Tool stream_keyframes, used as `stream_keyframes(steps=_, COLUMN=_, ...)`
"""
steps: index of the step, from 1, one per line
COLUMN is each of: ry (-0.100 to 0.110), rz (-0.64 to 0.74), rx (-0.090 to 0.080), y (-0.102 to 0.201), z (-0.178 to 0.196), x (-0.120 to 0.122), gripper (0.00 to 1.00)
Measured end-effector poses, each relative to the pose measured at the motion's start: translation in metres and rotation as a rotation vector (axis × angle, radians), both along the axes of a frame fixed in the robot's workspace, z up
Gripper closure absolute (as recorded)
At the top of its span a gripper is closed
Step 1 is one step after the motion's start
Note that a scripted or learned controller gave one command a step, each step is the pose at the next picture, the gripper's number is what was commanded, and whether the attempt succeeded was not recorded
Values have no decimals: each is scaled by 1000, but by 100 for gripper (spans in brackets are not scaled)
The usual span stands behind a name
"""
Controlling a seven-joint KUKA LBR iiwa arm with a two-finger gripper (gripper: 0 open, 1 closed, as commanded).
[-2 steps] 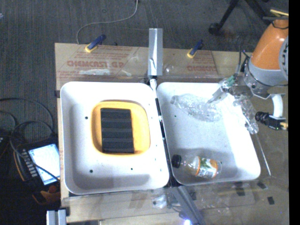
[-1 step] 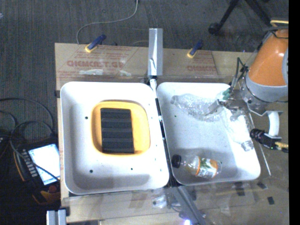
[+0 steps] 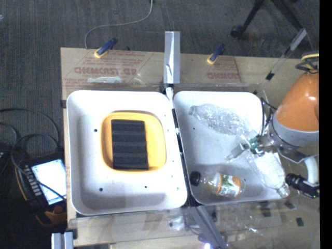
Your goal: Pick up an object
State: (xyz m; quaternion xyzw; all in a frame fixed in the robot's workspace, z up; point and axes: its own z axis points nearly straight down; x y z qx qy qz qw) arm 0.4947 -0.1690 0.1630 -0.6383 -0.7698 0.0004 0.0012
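The right bin [image 3: 218, 98] holds a crumpled clear plastic bottle [image 3: 218, 118] toward its back. A small bottle [image 3: 222, 184] with a black cap and orange label lies on its side near the front wall. A clear plastic container [image 3: 268, 171] rests at the bin's right side. My gripper [image 3: 245, 148] hangs low over the middle-right of this bin, between the crumpled bottle and the clear container. The grey arm with its orange band [image 3: 301, 108] reaches in from the right. Nothing can be made out in the gripper.
The left bin [image 3: 85, 191] holds a yellow sponge-like block [image 3: 158, 139] with a black ridged pad [image 3: 129, 144] on top. A metal post [image 3: 171, 56] stands behind the divide between bins. Blue clamps [image 3: 105, 47] grip the bench's back edge.
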Motion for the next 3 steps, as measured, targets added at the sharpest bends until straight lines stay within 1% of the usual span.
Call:
stream_keyframes(steps=1, ry=-16, rz=-27, rx=-5, y=-14, z=-72, x=110, gripper=0)
stream_keyframes(steps=2, ry=-16, rz=-27, rx=-4, y=-14, z=-72, x=110, gripper=0)
stream_keyframes(steps=3, ry=-2, rz=-183, rx=-4, y=-54, z=19, x=78, gripper=0)
